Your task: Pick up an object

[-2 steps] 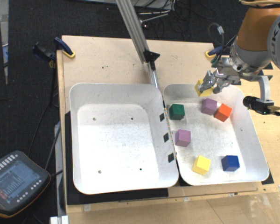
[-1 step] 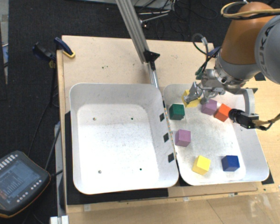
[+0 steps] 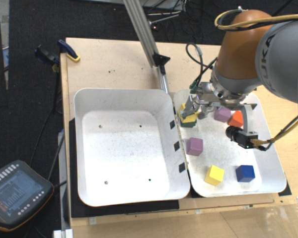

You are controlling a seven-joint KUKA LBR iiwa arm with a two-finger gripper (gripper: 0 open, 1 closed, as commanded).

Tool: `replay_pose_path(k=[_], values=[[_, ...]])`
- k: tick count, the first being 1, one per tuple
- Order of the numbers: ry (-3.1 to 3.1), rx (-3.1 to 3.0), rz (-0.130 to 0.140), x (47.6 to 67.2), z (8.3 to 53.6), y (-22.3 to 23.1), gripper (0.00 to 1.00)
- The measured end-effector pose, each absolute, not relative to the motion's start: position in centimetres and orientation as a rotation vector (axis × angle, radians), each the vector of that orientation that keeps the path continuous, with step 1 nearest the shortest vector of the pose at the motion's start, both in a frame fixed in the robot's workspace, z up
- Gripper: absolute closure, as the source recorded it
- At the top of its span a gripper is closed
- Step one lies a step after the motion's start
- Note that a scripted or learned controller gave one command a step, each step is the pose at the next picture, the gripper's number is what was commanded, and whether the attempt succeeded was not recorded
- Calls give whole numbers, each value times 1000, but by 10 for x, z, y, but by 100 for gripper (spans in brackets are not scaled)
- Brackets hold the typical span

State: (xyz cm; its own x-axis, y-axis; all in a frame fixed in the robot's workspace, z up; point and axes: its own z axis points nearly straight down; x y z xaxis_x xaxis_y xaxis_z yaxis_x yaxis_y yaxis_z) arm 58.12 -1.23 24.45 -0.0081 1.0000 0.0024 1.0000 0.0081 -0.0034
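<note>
My gripper [image 3: 191,110] is low over the left edge of the right bin [image 3: 268,182], close to the wall shared with the left bin. Directly under it sits a yellow block [image 3: 189,117] on or against a green block [image 3: 188,124]; the gripper's body hides part of both. A pink-purple block [image 3: 222,115] and an orange block [image 3: 236,118] lie just to the gripper's right. Nearer the front are a purple cube [image 3: 194,146], a yellow cube [image 3: 214,174] and a blue cube [image 3: 245,173].
The left bin [image 3: 89,103] stands beside the right one. A black cable connector [image 3: 241,137] hangs from the arm over the right bin. A metal pole [image 3: 144,33] slants down to the bins' back edge. A control pendant [image 3: 15,192] lies off the bench at the lower left.
</note>
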Motion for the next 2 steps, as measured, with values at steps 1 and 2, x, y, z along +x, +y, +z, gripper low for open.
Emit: replay_pose_path(k=[1,2], values=[[-2227,-2209,3,549,237,40,100],[-2229,-2209,0,525,245,90,100]])
